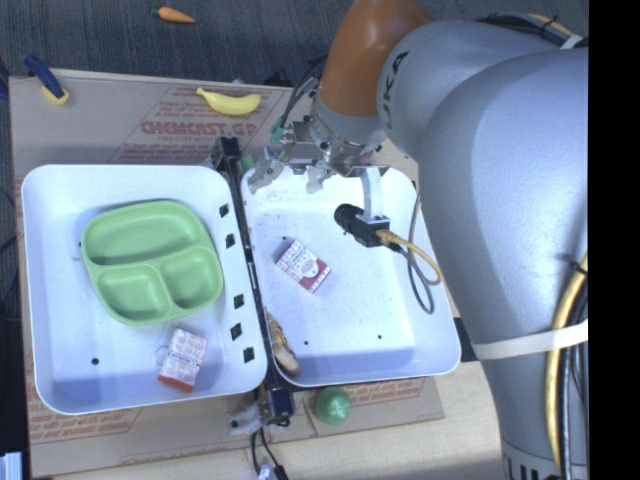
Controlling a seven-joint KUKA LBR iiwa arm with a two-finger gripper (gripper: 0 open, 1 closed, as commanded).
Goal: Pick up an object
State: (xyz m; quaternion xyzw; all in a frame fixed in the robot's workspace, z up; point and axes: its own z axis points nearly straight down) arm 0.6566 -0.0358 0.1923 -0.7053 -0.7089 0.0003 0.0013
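The gripper [300, 163], its state impossible to tell, hovers at the right bin's [400, 353] twelve o'clock edge, risking a missed grab since the small carton [302, 265] lies toward six o'clock.

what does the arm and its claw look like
A bulky, rounded, smooth grey arm with an orange band above the wrist and dark lettering beside it. The claw is small, metallic grey hardware. A yellow cable loops from a black fitting below it.
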